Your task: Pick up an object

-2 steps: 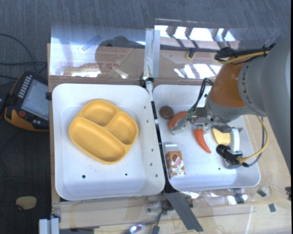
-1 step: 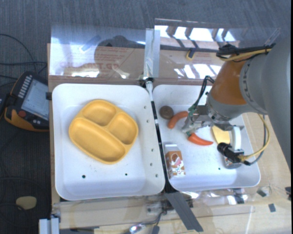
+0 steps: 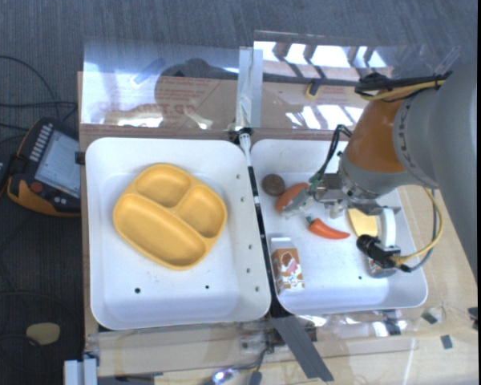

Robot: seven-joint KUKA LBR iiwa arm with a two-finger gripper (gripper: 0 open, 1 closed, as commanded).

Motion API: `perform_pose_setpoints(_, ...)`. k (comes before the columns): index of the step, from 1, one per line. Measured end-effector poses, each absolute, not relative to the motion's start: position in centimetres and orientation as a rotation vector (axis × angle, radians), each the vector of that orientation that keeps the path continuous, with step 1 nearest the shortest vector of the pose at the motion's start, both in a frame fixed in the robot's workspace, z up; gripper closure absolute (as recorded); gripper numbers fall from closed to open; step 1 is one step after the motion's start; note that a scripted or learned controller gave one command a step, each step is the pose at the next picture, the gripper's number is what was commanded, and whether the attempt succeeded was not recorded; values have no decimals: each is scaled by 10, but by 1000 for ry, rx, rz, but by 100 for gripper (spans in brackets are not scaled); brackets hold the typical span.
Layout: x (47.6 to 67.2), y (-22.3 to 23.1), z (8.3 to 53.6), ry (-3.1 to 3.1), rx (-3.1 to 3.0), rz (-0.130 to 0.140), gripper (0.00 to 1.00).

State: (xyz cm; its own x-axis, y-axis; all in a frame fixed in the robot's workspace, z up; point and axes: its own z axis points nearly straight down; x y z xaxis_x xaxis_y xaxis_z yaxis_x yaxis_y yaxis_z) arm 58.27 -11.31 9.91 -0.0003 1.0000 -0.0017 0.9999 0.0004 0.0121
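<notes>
Small brown packet (image 3: 287, 269), printing unreadable, nearest in right bin (image 3: 401, 291); gripper (image 3: 322, 201) over orange carrot (image 3: 329, 230); finger state unclear.

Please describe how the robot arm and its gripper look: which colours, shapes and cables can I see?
The arm is a thick, rounded grey cylinder with an orange band above the wrist. The gripper is a small assembly of dark and metallic parts. Thin black cables run along the wrist, and a yellow cable loops beside it.
</notes>
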Motion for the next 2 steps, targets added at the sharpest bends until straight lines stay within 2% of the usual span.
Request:
perform_pose_setpoints(1,562,-125,89,2218,2211,10,0)
perform_pose_setpoints(2,563,-125,100,2217,2209,15,100)
